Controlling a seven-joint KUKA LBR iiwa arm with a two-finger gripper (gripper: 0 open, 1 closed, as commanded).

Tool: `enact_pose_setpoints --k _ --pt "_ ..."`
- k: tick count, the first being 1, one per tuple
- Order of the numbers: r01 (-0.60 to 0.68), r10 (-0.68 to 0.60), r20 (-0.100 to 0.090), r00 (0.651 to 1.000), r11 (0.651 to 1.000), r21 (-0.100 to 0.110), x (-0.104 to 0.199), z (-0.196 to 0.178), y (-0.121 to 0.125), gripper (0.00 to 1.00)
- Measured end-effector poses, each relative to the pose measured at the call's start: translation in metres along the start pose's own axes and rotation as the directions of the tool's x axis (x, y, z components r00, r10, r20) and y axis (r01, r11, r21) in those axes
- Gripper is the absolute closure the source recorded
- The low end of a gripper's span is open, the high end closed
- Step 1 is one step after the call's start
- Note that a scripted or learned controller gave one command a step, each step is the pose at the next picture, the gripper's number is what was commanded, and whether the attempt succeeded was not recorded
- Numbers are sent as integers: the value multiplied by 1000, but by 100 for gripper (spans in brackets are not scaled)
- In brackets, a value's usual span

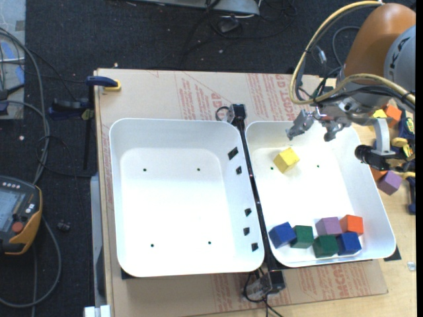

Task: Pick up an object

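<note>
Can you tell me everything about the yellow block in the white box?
The yellow block is a small cube with flat faces and sharp edges; whether it is wood or plastic I cannot tell. It sits alone on the floor of the right box, near the back, turned a bit cornerwise. Nothing touches it except the box floor. The other colored blocks are bunched far away at the front. The pincer hangs above and behind it, not holding it.

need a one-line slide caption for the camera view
Open gripper above the right bin, near a lone yellow cube; six more cubes cluster at the bin's front edge.
</note>
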State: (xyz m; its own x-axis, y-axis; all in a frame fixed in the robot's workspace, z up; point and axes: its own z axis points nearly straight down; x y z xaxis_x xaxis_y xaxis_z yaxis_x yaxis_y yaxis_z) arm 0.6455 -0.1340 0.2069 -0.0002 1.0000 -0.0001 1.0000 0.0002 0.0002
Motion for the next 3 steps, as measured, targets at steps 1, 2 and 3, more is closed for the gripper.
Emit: enact_pose_setpoints --k 1,2,3 --pt "-1 1 -1 1000 1000 8 -7 123 -39 0" --pt "1 -1 0 1000 1000 -1 -6 118 20 0" --pt "1 -1 1 1000 1000 -4 -7 106 20 100"
